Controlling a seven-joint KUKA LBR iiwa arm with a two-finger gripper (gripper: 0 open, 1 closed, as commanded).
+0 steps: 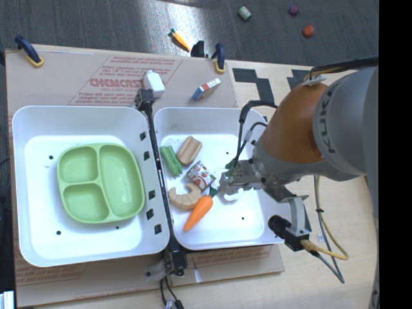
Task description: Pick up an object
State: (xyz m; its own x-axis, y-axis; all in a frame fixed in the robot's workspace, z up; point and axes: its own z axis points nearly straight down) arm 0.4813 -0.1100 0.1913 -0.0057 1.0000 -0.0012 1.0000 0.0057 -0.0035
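The gripper (226, 187) is lowered into the right bin (248, 232) just right of the carrot (198, 212), apparently positioned for a pick there, though its finger state cannot be determined from this slanted view.

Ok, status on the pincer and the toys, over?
Pincer low in right bin, grip unclear. Carrot beside it, unheld. Croissant and packet crowd close.

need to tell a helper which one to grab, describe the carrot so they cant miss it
Look in the right-hand white bin, beside the one holding the green divided plate. Among the toy foods, the carrot lies nearest the front wall. It is the only bright orange piece, tapered, with a pale croissant touching it.
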